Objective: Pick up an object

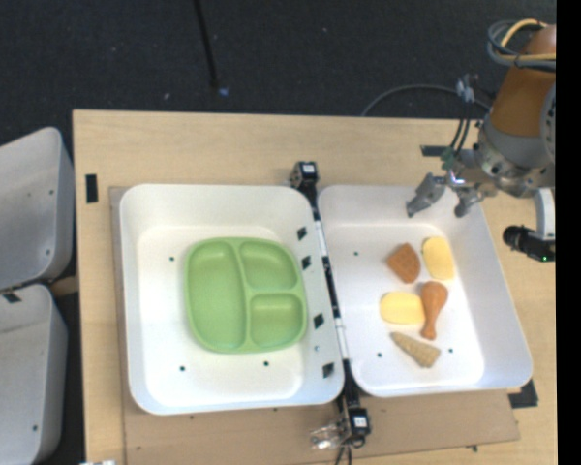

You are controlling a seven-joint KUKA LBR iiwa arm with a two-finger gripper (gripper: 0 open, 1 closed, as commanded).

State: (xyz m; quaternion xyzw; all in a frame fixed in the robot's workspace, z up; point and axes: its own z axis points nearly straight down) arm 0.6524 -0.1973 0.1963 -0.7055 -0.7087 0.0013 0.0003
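With its 2 fingers spread, the grey two-finger gripper (443,196) at the right white bin's (368,356) far edge should centre squarely over the brown rounded toy nugget (403,262) before descending.

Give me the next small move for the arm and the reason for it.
Probably bring the open gripper toward the camera and down over the pale yellow oblong food piece. The gripper hangs above the far edge of the right white bin, fingers spread with nothing between them, and that piece is the nearest of the five.
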